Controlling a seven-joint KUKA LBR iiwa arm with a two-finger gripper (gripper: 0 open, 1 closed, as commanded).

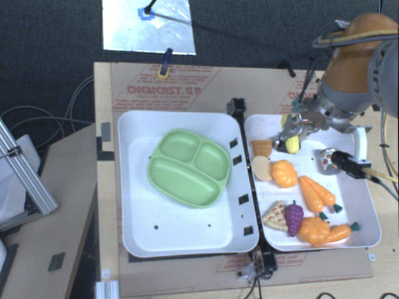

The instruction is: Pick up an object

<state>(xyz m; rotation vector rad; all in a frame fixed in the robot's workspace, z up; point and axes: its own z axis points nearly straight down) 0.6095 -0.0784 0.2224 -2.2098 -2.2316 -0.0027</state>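
Nearest the lens, toy carrots (318,195) are left untouched, while a yellow piece (292,144), just up-right of the orange pepper (283,173), is seen clasped between the gripper's (290,136) closed-in fingers.

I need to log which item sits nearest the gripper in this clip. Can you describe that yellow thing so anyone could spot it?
Look at the right bin, the one crowded with toy food. At its far end, just below the gripper, lies a small yellow piece beside a brown bread slice. It is the bin's one yellow item; the pieces nearest it are brown, tan or orange.
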